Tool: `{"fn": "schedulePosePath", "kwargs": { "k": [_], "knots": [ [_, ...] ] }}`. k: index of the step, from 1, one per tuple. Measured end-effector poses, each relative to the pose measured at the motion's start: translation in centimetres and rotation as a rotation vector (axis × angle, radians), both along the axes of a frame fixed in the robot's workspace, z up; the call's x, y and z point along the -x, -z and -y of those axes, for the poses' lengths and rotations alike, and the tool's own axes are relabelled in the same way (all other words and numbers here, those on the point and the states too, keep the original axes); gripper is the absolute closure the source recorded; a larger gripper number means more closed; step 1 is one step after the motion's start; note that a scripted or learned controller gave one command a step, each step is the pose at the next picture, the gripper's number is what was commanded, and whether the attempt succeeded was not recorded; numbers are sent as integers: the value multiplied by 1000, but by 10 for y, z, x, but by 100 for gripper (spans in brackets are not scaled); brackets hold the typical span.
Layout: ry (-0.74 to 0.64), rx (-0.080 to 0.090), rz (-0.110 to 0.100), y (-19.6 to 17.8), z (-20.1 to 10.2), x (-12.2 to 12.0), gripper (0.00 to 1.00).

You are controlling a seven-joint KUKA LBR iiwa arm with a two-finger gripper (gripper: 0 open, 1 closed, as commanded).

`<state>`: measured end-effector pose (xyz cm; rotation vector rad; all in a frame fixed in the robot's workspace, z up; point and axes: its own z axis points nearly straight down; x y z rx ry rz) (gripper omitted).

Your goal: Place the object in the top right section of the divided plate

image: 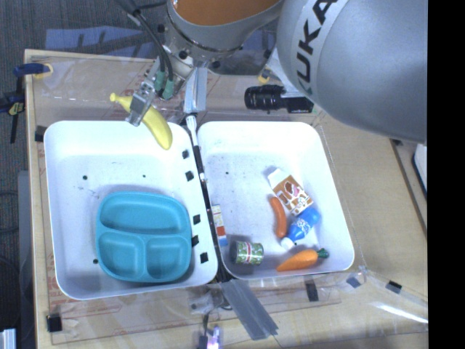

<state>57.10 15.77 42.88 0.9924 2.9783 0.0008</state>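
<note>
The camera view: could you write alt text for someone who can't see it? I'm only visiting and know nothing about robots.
A grey robot arm's gripper holds a yellow banana over the far edge of the left white bin, above a blue divided plate lying in that bin. The right white bin holds a carrot, a sausage, a small can and two packets.

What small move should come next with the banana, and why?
Probably carry it toward the view's bottom, then lower. The end effector grips the banana at its stem end over the left bin's far edge, while the blue divided plate lies nearer the front.
</note>
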Motion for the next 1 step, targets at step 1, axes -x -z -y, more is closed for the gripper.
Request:
{"fn": "schedulePosePath", "kwargs": {
  "k": [1],
  "knots": [
    [-281, 1, -3, -14, -12, 29, 100]
  ]
}}
